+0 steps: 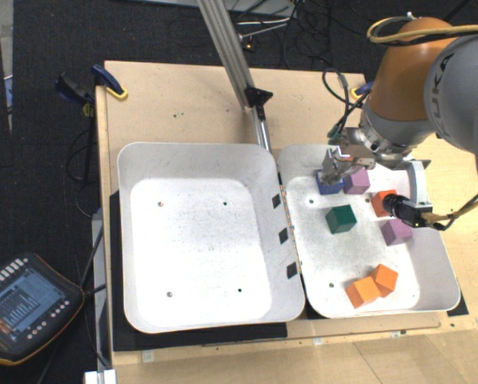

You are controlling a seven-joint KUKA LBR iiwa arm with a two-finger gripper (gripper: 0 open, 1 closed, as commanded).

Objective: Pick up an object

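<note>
Here, matte green cube (341, 218), two orange blocks (372, 285), speckled right bin (431, 294)

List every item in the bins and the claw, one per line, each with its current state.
claw: low in the right bin, at the blue block
blue block: flat on the bin floor, under the claw
purple block by the claw: resting beside the blue block
green block: resting alone, mid-bin
second purple block: resting near the right wall
two orange blocks: resting together, touching
left bin: stationary
</note>
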